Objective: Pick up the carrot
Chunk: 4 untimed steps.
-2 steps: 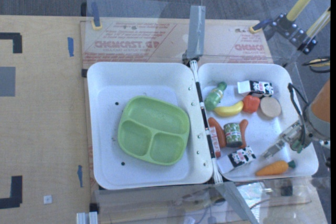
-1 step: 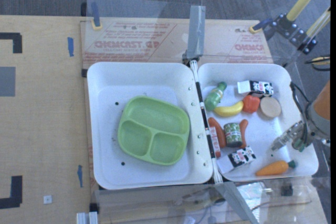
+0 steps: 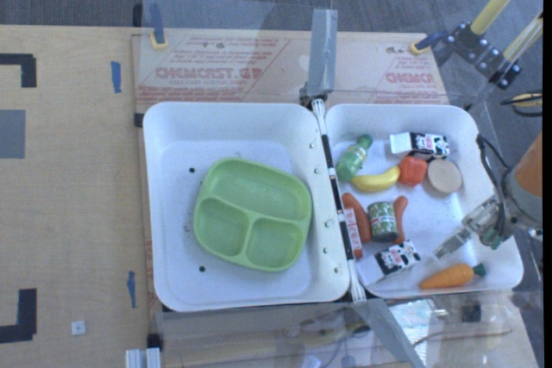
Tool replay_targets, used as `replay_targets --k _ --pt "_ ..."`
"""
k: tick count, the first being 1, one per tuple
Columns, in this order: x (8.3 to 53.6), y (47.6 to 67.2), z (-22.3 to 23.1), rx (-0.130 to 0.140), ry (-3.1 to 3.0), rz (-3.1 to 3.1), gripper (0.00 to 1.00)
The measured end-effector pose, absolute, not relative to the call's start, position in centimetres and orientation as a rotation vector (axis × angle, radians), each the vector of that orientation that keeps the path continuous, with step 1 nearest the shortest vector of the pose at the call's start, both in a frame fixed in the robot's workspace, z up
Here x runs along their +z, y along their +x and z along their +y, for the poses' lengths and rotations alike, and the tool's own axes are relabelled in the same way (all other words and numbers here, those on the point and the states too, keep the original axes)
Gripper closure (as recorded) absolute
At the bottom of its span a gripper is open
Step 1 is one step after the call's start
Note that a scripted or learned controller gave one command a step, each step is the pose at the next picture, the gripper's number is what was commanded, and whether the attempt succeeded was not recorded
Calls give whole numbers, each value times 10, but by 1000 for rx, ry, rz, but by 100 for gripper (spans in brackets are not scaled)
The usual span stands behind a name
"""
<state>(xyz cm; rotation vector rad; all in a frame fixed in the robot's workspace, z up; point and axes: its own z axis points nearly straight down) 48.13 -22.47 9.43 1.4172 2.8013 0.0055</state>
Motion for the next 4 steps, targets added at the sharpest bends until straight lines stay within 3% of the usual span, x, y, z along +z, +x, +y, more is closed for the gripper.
replay_targets --k 1,2,3,4 --pt "102 481 -225 7 1427 2798 100" --pt "102 481 -225 7 1427 2798 0" --pt "86 480 -224 2 1392 2817 0" --pt "94 481 -225 3 1400 2810 100"
